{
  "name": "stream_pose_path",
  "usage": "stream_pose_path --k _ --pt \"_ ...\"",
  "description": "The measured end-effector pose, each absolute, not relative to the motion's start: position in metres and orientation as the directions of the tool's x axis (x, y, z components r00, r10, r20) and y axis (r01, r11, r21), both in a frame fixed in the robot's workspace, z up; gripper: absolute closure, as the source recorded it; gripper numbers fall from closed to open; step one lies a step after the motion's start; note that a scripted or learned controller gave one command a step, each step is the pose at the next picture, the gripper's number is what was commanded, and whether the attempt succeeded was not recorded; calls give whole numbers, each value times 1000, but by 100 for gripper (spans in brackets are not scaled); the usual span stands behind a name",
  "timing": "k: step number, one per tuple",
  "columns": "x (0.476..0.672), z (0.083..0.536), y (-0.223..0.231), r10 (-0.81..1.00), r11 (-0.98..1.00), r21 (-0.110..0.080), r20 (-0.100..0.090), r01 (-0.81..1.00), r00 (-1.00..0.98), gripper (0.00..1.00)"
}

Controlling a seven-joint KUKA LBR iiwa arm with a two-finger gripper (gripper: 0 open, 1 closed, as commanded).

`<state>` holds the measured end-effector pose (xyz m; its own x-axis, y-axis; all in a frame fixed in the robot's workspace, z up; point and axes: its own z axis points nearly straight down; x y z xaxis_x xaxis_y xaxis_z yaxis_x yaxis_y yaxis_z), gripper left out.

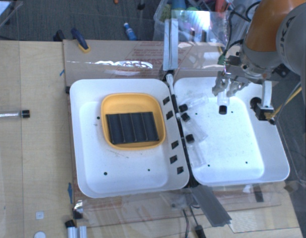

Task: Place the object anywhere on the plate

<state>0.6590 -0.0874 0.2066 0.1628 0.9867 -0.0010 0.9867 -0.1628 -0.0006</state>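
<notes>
A yellow plate [133, 103] sits in the left bin [88, 172]. On it lies a dark ridged rectangular object [132, 127], flat and filling most of the plate's floor. My gripper [227, 93] hangs over the far part of the right bin [272, 167], well to the right of the plate. Its two pale fingers stand apart with nothing between them. A small black piece [223, 109] shows just below the gripper, and I cannot tell whether it belongs to the gripper or lies on the bin floor.
A divider with black clips [175, 133] runs between the bins. Crumpled clear plastic [195, 133] lies on the left side of the right bin. A clear box of toys [202, 4] stands behind the bins, and a black bracket [262, 108] hangs off the arm.
</notes>
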Motion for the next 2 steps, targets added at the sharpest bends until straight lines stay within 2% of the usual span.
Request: stream_pose_path --k 1,2 --pt "610 190 -133 999 36 -3 2 999 -36 100" --pt "546 185 -164 985 170 -1 2 985 -170 100"
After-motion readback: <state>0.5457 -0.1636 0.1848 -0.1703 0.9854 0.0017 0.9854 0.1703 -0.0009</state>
